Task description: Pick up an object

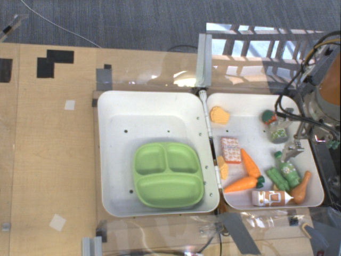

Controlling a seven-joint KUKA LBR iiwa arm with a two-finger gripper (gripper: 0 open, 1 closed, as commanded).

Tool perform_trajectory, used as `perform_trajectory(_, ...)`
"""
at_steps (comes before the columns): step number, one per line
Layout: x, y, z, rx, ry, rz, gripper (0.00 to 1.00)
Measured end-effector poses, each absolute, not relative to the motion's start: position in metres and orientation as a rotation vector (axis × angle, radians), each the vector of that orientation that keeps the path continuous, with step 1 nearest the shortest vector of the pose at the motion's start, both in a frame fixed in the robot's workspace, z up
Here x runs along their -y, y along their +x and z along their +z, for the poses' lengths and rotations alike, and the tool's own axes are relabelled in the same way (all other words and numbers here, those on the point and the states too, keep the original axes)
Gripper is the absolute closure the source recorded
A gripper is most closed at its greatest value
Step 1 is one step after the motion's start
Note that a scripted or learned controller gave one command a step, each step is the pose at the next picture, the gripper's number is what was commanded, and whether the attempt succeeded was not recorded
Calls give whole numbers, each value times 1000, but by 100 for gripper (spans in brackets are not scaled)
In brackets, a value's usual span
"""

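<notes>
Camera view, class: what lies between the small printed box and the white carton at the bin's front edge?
Two toy carrots lie between the printed box and the white carton.

Lime-green divided plate [168,174], white bins [114,113], two orange carrots [241,184], red-and-white patterned box [230,150], pale wood bench [48,159]

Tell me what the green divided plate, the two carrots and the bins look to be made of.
Green divided plate: likely moulded plastic, matte, with an even colour and soft rounded ridges.
Carrots: probably plastic toy food, smooth with a slight sheen.
Bins: seemingly thin formed white plastic, with rounded corners and faint glare.
</notes>
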State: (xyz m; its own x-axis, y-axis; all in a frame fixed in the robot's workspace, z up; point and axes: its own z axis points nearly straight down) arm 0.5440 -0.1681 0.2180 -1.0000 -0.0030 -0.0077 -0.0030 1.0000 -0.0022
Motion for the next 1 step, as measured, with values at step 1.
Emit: perform_trajectory(1,141,560,116,-3106,100,-8,0)
